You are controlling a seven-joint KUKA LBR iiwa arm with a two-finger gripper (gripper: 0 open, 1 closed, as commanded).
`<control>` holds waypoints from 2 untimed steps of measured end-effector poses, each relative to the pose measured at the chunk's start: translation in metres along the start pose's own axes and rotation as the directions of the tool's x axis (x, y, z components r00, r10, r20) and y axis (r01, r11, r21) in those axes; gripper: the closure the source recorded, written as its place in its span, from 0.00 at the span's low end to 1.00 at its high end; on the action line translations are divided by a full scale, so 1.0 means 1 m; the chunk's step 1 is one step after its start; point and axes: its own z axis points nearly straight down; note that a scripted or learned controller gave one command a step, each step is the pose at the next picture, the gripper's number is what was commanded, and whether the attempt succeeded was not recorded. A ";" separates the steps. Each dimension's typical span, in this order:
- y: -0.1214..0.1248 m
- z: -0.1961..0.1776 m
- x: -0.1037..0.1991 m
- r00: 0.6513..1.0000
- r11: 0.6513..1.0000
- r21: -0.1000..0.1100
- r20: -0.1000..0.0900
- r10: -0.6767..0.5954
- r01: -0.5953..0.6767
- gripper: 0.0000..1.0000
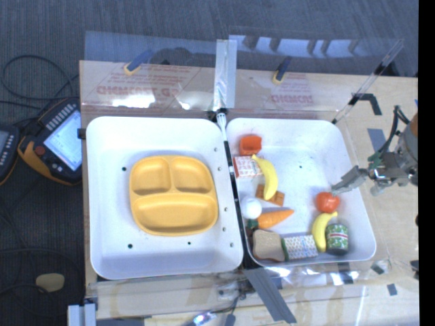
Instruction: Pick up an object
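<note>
My gripper (345, 180) hangs at the right rim of the right bin (306, 131), reaching in from the right, and the nearest thing to it is the tomato (327, 202), which lies just below and a little to the left of my tip, on the bin floor. One grey finger shows, slanting down and left toward the tomato; I cannot tell whether my jaws are open or closed, and nothing is seen between them. The tomato is round, so it has no long axis to line up with, but the small banana (321, 229) and the green can (337, 237) sit close below it, near the bin's front wall. Farther left lie the carrot (275, 217), the long banana (268, 176) and the orange block (250, 143), all well apart from me. The left bin (109, 250) holds the yellow tray (173, 194). My wrist is cut off at the right edge.
</note>
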 end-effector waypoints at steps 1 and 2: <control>0.003 0.160 0.066 0.993 0.993 -0.002 0.000 -0.115 0.115 0.00; 0.108 0.165 0.075 0.987 0.987 -0.014 0.008 -0.162 0.162 0.00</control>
